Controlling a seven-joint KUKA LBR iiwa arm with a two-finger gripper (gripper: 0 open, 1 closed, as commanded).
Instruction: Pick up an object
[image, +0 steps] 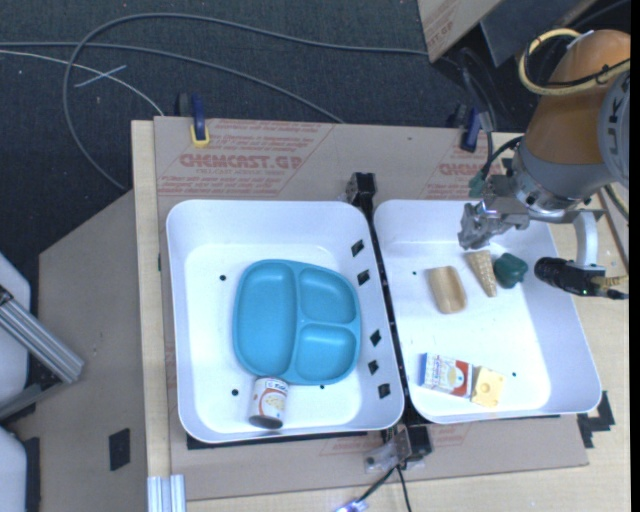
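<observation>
your bench (150, 330) carries two white bins side by side. the left bin (190, 300) lies well to the left of the pincer, across the black divider, and the right bin (560, 330) is the one the pincer hangs over, near its upper rim.

the arm (575, 110), grey with its orange band, reaches in from the upper right, and you see the pincer (478, 232) at its end pointing down over the top of the right bin. you cannot tell from here how the pincer stands, and nothing is visibly caught in it.

far to the lower left of the pincer, in the left bin, you have a blue divided plate (296, 322). below that plate, farther still from the pincer, a small can (267, 402) lies on its side near the bin's lower rim.

well below the pincer a flat carton (445, 374) rests on the floor of the right bin, with a yellow block (488, 387) touching its right end.

just below and slightly left of the pincer lies a tan bread-like piece (447, 289). almost directly under the pincer, just beside it, a ribbed cone (484, 273) lies flat, and a small dark green piece (511, 269) sits against the cone's right side.
</observation>
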